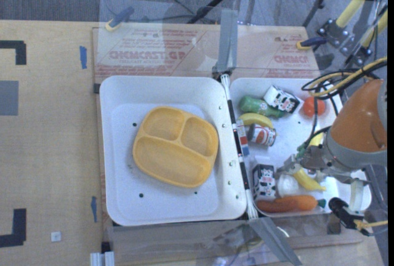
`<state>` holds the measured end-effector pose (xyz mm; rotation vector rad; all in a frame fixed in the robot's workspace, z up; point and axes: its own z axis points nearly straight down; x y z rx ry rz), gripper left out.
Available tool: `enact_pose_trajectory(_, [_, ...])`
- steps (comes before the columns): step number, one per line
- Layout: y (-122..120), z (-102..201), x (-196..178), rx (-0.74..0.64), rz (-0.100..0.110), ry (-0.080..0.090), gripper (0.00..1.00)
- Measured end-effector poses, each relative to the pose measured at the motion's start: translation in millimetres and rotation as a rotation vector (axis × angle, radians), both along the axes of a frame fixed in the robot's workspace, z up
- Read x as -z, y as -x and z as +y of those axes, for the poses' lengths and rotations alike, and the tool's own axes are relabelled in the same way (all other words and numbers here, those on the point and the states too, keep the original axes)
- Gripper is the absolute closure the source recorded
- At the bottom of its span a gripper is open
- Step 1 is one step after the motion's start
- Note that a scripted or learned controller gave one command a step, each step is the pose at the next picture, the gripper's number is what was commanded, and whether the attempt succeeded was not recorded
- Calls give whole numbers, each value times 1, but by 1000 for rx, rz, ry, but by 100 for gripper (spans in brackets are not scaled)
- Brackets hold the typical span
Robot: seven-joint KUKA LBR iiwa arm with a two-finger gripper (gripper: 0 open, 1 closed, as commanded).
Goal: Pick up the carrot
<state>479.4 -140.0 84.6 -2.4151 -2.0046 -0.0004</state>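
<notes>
Nearest you, along the front wall of the right bin (271,85), lies the carrot (288,203), an orange root stretched lengthways and pressed close to that wall, which may leave little room on its near side.

Working down by size: the left bin (114,154) is the broadest thing in view and holds a yellow divided plate (175,146) with three compartments, set near its middle. The arm (363,126) comes next, reaching in from your right, its orange band rounded above the right bin. The right bin is crowded. Its toys are scattered loosely, as if tipped in.

Your gripper (305,163) hangs just above and slightly behind the carrot. How far its fingers are parted cannot be told from here, and nothing can be seen held between them.

Smaller things: a green vegetable (260,105) at the back, a banana (255,119) before it, a tomato (313,106) to the right, a small can (261,135), two cow-patterned cartons (265,180), and a yellow piece (309,181) touching the carrot's upper side.

You would likely need to come down a little nearer the front wall.
</notes>
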Motion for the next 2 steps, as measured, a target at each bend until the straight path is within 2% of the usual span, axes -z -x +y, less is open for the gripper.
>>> enact_pose_trajectory(1, [-1,2,0,80,-3,2,0])
enact_pose_trajectory(2, [0,2,-7,81,0,4,100])
